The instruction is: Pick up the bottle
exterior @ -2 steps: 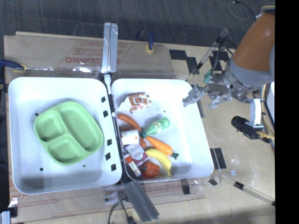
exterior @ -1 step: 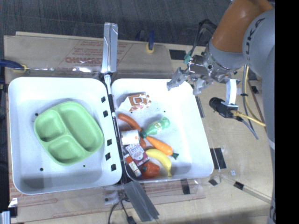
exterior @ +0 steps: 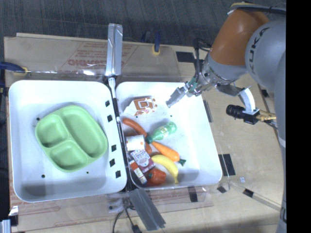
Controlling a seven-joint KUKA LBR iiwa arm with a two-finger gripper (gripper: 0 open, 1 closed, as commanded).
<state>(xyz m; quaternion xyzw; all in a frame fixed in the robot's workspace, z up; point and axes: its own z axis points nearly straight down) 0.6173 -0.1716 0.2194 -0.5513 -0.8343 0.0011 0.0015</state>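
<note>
On the left of the surface, the left bin point(exterior: 19, 130) holds a green divided plate point(exterior: 72, 137), lying flat and a little skewed, well apart from anything the task concerns. A metal clamp bar point(exterior: 114, 50) stands at the seam where the 2 bins meet, probably to keep them from sliding.

The right bin point(exterior: 204, 130) carries all the clutter, crowded toward its left wall. A small printed packet point(exterior: 145, 106) lies near the back. In front of it are a sausage point(exterior: 133, 125), then the bottle point(exterior: 162, 131), green and lying on its side at a slant, its cap end close to a carrot point(exterior: 166, 151). A banana point(exterior: 166, 167) and a red-labelled pack point(exterior: 143, 163) sit nearest the front rim.

The gripper point(exterior: 174, 100) hangs above the bin's back right part, empty (nothing lies between its fingers), though whether they are spread or pressed together cannot be told. It is near the bottle but not over it; a short move forward and down seems needed.
</note>
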